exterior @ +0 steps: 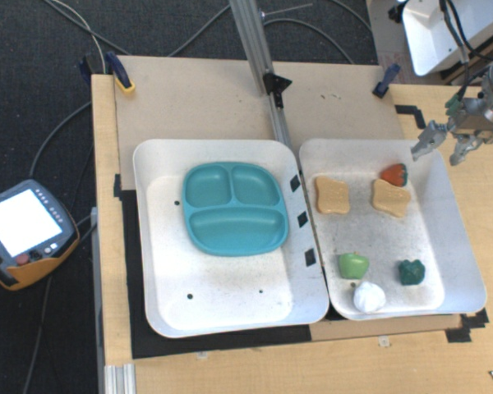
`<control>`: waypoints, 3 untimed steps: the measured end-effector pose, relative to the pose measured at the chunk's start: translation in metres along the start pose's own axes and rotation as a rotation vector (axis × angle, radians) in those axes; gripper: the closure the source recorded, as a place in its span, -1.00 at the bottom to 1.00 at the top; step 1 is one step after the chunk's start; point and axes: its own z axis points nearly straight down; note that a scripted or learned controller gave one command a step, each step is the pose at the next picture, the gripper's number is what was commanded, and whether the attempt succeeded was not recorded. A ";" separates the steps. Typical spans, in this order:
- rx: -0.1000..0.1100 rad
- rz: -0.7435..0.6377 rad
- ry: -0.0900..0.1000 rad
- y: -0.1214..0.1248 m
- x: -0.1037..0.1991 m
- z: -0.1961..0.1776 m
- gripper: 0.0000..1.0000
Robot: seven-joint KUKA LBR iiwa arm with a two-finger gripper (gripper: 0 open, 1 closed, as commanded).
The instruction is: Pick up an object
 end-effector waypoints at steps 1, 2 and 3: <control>0.004 -0.001 0.001 0.006 0.007 0.057 -1.00; 0.005 -0.001 0.002 0.012 0.016 0.111 -1.00; -0.001 -0.002 -0.001 0.013 0.016 0.160 -1.00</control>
